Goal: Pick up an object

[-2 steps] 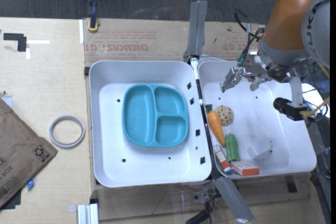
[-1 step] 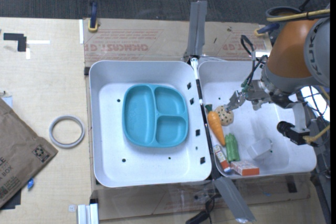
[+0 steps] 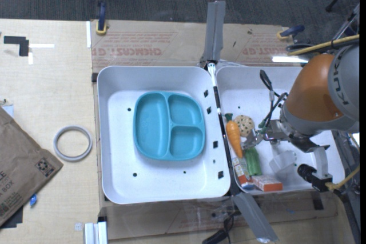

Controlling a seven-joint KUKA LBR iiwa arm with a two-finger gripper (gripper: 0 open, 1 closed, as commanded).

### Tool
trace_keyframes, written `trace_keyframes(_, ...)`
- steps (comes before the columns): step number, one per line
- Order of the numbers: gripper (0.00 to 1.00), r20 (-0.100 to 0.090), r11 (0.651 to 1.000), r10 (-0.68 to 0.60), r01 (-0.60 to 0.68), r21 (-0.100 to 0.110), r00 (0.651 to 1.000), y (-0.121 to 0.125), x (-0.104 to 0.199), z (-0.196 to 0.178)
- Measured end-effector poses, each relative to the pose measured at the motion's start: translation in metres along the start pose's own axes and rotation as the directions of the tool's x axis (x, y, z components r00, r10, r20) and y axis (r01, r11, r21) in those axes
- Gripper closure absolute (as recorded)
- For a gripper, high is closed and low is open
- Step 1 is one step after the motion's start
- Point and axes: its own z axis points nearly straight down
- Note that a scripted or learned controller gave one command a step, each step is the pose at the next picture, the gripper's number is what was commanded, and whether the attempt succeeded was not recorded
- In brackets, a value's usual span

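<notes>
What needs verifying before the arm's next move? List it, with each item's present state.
1. Objects within reach in the right bin: ok; a carrot, a speckled ball, a green item and a red box lie at its left side.
2. Gripper positioned over the objects: ok; it sits beside the ball and carrot.
3. Object held between the fingers: cannot tell.
4. Target standing apart from its neighbours: not ok; the objects crowd together against the divider.
5. Left bin: ok; it holds a blue divided tray, away from the arm.
</notes>
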Motion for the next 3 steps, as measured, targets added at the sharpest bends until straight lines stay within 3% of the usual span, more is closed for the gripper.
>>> trace_keyframes(1,1.0,0.0,1.0,0.004,-0.004,0.0,1.0,0.0,-0.001,-0.008)
trace_keyframes(2,1.0,0.0,0.983,-0.181,0.181,-0.002,0.983,-0.036,-0.028,-0.001)
trace_keyframes(3,1.0,0.002,0.999,0.034,-0.034,-0.002,0.999,-0.006,-0.018,-0.14)
